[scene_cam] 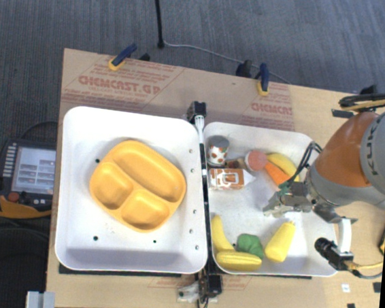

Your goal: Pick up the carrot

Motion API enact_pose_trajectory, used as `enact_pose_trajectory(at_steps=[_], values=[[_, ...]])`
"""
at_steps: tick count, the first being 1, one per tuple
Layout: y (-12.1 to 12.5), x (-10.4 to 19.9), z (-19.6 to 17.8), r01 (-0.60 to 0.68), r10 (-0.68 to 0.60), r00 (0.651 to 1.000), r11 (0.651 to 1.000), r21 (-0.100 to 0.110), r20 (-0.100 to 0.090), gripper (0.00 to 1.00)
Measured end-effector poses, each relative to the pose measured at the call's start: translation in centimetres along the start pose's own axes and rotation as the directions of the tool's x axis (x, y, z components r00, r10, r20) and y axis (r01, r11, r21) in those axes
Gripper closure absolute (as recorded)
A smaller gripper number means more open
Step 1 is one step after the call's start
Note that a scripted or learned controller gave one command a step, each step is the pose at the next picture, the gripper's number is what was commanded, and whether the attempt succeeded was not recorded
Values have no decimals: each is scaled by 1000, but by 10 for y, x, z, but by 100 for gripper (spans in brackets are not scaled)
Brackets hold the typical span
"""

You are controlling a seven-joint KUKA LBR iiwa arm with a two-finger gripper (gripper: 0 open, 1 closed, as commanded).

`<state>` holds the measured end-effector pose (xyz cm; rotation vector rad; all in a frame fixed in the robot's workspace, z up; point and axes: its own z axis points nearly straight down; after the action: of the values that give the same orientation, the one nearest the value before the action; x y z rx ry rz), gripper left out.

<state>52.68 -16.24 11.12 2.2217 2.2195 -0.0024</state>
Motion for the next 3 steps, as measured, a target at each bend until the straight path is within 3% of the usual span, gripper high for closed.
enact_pose_trajectory(at_steps=[1,2,3], values=[[0,0,0,0,0,1000,1000,1,-1,0],[75,-48,-23,2,-2,1000,1000,-1,1,0],[78,-51,13,7,-7,1000,1000,-3,-12,0]])
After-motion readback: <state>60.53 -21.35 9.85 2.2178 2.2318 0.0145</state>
